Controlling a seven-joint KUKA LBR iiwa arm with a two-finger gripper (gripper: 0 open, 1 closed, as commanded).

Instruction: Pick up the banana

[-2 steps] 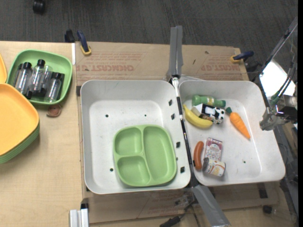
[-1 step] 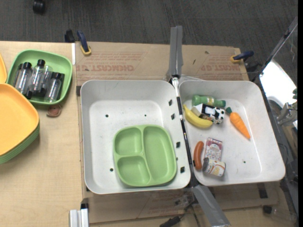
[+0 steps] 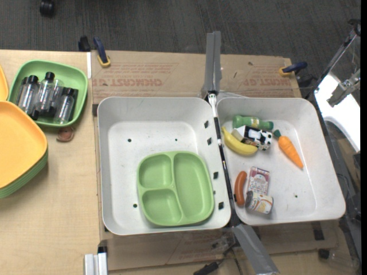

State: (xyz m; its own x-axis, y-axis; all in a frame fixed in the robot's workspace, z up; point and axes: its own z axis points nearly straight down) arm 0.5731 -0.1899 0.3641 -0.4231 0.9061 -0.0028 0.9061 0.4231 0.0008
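The banana [image 3: 238, 142] lies in the right bin [image 3: 321, 171], touching a toy cow [image 3: 257, 137] and close to the left wall. I cannot tell how the hand is set. A grab could catch the cow or bump the wall.

Orange plates [image 3: 20, 148] cut off left.

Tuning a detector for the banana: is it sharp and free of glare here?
Camera view: banana reasonably sharp under even, soft light, no glare on it; a bright washed-out patch sits at the right edge, beyond the right bin.
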